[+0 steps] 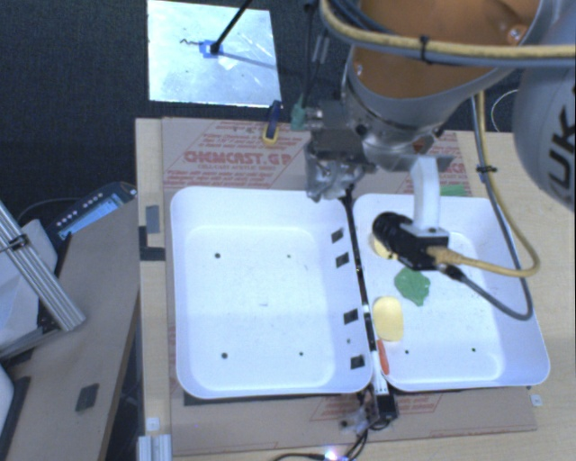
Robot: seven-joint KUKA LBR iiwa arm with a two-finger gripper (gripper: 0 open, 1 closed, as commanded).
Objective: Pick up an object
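Fixed overhead camera (slanted downward)

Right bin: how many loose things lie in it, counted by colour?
Yellow: 2, a pale yellow piece and a brighter yellow piece, which is partly hidden
Green: 1, a green piece
Orange-red: 1, a thin orange-red stick by the divider
Total: 4
The green patch at the far rim is unclear and is not counted.

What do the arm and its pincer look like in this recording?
Bulky grey arm with a broad orange band above the wrist, black lettering on the grey shell, a tan cable across it. The pincer is small, dark grey metal.
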